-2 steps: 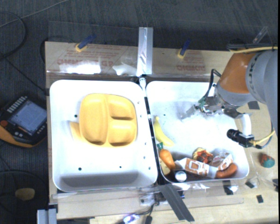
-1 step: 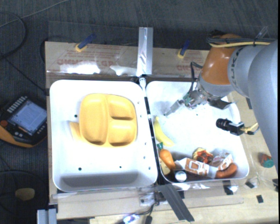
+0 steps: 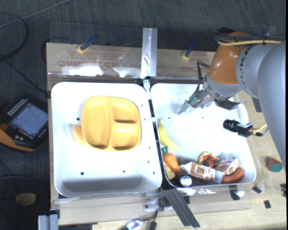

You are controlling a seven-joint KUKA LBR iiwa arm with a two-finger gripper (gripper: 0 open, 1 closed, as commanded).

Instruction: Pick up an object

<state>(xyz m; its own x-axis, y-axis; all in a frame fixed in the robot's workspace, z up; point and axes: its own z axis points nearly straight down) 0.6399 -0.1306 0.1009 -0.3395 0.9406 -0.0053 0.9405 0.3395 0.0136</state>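
My gripper (image 3: 186, 106) hangs over the upper middle of the right bin (image 3: 201, 128), pointing down and to the left, above bare white floor. Nothing shows in its grasp. The loose objects lie along the bin's near edge, well below the gripper: an orange carrot-like piece (image 3: 171, 163), a small black-and-white item (image 3: 185, 180), a brown and white packet (image 3: 199, 170), a colourful wrapped item (image 3: 209, 159) and a reddish sausage (image 3: 233, 175). A yellow banana-shaped piece (image 3: 164, 136) leans along the bin's left wall.
The left bin (image 3: 67, 176) holds a yellow compartment tray (image 3: 110, 122). A black cylindrical part (image 3: 236, 126) juts over the right bin's right wall. A divider (image 3: 150, 114) separates the bins. The arm's orange band (image 3: 226, 63) sits over the bin's far right corner.
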